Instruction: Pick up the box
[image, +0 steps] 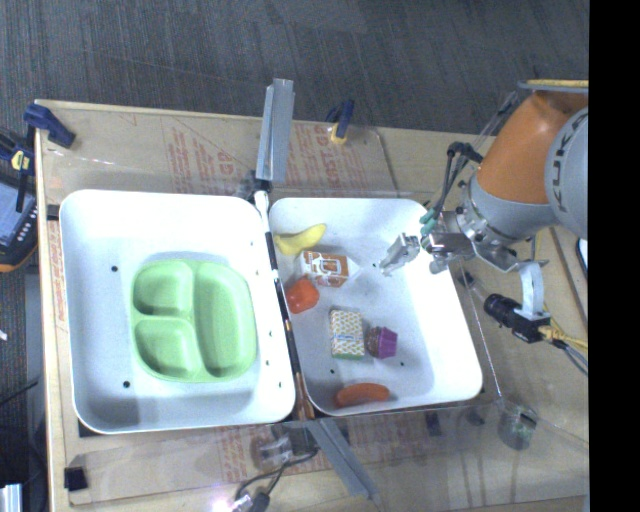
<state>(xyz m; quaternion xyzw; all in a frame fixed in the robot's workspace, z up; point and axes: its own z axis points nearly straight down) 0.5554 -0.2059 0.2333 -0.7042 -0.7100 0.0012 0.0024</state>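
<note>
I am holding my gripper (398, 252) over the upper right part of the right bin (455, 370), its fingers apart and gripping nothing. The box (347, 333) is lying in the middle of this bin, just beside a purple object (382, 343).

Right bin (455, 345): bare floor along its right side and upper middle gives open room. Box (347, 333) is hemmed in: purple item (382, 342) touching its right, red item (301, 295) just upper-left, orange item (362, 394) below. Approach from above is unobstructed.
</note>
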